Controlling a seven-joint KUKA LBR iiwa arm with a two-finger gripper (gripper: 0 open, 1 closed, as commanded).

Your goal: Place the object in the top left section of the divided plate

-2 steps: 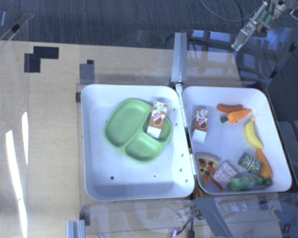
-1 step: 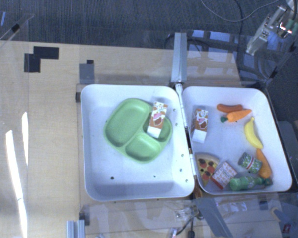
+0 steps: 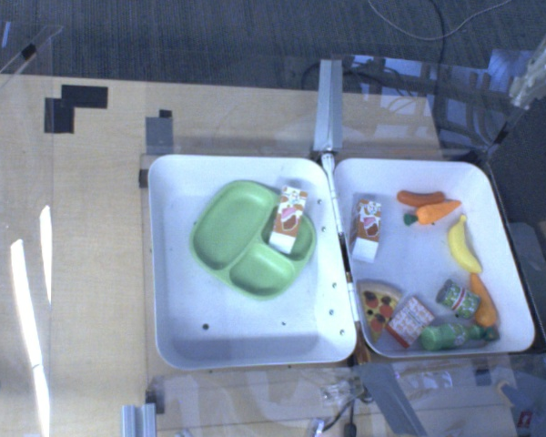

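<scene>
A green divided plate (image 3: pixel 235 230) lies in the left bin (image 3: pixel 177 271), turned at a slant. A small brown and white carton (image 3: pixel 288 218) lies on the plate's right side, across the section nearest the bins' shared wall. A second carton of the same kind (image 3: pixel 367 229) lies in the right bin (image 3: pixel 409 271), near its left wall.
The right bin also holds a sausage (image 3: pixel 420 198), a carrot (image 3: pixel 437 212), a banana (image 3: pixel 462 246), a pizza slice (image 3: pixel 379 304), a red box (image 3: pixel 409 320), a green bottle (image 3: pixel 450 336), a small can (image 3: pixel 454 296) and an orange piece (image 3: pixel 483 302). A metal post (image 3: pixel 328 107) stands behind the bins.
</scene>
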